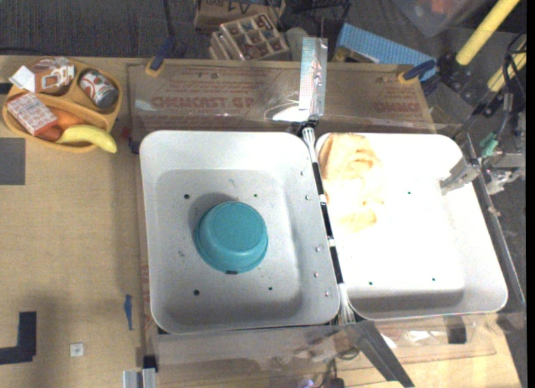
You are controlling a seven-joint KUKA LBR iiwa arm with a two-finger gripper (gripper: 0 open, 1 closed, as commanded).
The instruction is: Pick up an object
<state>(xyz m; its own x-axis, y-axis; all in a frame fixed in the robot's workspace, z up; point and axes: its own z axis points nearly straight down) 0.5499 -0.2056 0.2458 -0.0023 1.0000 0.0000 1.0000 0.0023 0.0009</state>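
Tool [468,171] sits at the right bin's [418,294] right rim, low over its edge, reaching in from the right; how it stands, wide or narrow, I cannot tell. Well apart, a teal bowl [232,237] lies upside down in the left bin [167,169].

We are seeing a pale yellowish smear [355,184] washing out in the glare of the right bin [468,294], too blurred to name; it may be a reflection. The metal parts [483,169] at that bin's right rim are running off toward the picture's edge. The labels in the yellow tray [17,119] on the counter [67,244] are reading too small.
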